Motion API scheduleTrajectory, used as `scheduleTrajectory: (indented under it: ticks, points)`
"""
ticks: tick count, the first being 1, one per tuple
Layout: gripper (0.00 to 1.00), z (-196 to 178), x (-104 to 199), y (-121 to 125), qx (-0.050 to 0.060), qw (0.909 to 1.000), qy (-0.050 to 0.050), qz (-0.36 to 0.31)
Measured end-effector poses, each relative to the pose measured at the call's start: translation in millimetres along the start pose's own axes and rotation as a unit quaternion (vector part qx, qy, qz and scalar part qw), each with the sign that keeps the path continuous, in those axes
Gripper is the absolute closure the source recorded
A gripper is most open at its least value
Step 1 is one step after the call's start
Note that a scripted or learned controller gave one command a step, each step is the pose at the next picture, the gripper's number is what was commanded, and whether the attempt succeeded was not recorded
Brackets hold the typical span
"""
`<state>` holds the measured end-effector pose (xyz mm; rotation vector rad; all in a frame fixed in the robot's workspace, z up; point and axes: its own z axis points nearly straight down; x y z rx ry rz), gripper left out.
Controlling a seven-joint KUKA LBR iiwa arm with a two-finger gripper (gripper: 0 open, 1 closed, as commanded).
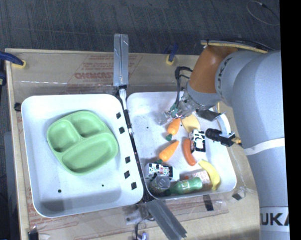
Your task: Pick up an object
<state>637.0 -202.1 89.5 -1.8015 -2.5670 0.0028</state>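
Lying slantwise mid-bin, a glossy orange carrot [168,150], taper leftward.

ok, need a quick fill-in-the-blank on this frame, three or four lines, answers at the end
1. The green plastic divided plate lies in the ____ white bin.
2. The yellow plastic banana lies in the ____ white bin.
3. The green plastic bottle lies on its ____ near the bin's front wall.
4. The grey arm's gripper is above the right bin's ____ end, beside an orange toy carrot.

Missing words: left; right; side; far
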Motion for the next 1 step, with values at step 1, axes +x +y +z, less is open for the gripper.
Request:
scheduleTrajectory:
  ticks: [1]
  points:
    - [0.00,0.0,0.1,0.1,0.000,1.0000,0.000,0.000]
